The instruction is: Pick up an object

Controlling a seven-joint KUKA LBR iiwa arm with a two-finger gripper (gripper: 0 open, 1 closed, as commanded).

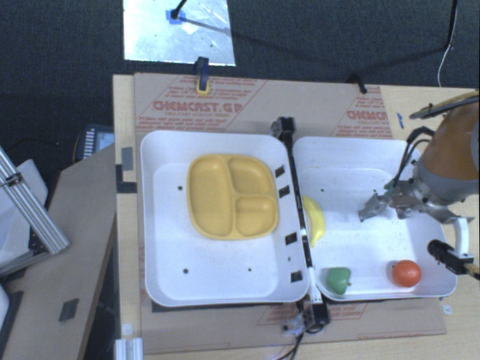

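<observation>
- A bench (pixel 247 96) carries two white bins: the left bin (pixel 161 223) holds a yellow divided plate (pixel 231 196).
- Right bin (pixel 352 163): yellow object (pixel 313 220) at its left wall, green object (pixel 338 279) and orange ball (pixel 406 273) along its near edge.
- Gripper (pixel 373 208) hangs over the right bin's middle; I cannot tell how its jaws stand.

In the right bin (pixel 352 152) lay a yellow fruit (pixel 314 221) against its left wall, a green pepper (pixel 338 279) and an orange tomato (pixel 406 273) near its front wall.

Divided plate (pixel 231 196) in left bin (pixel 161 276)
</observation>
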